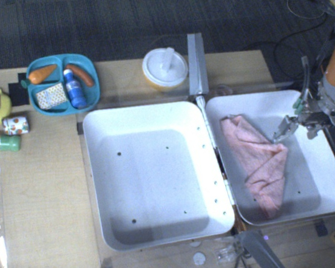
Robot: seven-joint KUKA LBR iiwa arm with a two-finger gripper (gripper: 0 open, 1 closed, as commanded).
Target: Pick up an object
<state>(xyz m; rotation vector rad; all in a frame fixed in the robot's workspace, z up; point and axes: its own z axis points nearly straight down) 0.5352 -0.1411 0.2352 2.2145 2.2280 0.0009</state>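
Two white bins sat side by side on the bench: the left bin [151, 172] bare inside, the right bin [321, 183] holding one pink cloth [259, 164]. One gripper [284, 128] hung over the right bin's upper right part, its tip just beside the cloth's right edge; how far it was open could not be told, and nothing showed in its grasp. Crumpled and folded, the cloth ran from the bin's upper left corner toward its bottom edge
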